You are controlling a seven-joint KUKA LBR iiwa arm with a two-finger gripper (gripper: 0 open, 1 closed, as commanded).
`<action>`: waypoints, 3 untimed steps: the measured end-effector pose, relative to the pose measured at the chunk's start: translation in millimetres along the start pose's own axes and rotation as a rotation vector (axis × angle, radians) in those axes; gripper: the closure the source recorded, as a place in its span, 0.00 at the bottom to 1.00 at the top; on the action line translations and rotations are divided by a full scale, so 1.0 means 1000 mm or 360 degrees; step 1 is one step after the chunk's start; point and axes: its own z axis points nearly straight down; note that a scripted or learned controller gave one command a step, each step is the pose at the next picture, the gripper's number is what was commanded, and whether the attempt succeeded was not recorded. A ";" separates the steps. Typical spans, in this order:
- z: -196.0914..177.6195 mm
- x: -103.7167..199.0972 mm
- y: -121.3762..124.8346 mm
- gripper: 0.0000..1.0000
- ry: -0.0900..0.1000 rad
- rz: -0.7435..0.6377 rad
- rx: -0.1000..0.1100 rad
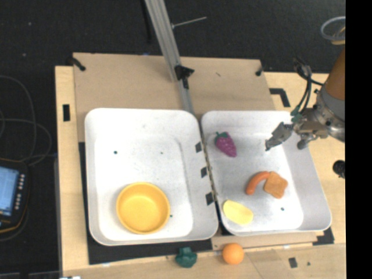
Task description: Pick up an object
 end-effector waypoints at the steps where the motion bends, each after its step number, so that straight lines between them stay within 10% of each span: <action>1: 0.000 0.000 0.000 0.00 0.0000 0.0001 0.0000; 3: 0.111 -0.016 0.011 0.00 -0.0001 0.0006 0.0010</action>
